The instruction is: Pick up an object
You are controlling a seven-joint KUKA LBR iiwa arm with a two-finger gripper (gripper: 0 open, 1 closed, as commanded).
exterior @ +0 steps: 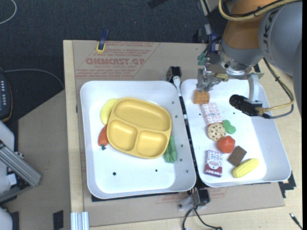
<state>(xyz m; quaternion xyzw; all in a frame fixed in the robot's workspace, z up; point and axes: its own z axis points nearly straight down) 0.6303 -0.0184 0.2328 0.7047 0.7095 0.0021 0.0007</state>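
- My table [120, 56] carries two white bins side by side, the left bin [91, 128] and the right bin [273, 143].
- My grey arm [283, 28], with its orange band [247, 18], reaches over the right bin's far edge.
- A yellow divided tray [139, 126] lies in the middle of the left bin, with a yellow piece [106, 110] and a red-orange piece [103, 137] at its left side and a green piece [171, 151] at its right.
- My jaws [205, 84] hang at the right bin's far left corner, just above a small orange block [202, 97]; whether they are released or clenched I cannot tell.
- Down the right bin lie a pink packet [210, 113], a cookie [216, 131], a green bit [229, 126], a tomato [226, 143], a brown block [237, 155], a red packet [214, 163] and a corn cob [245, 167] near the near edge.
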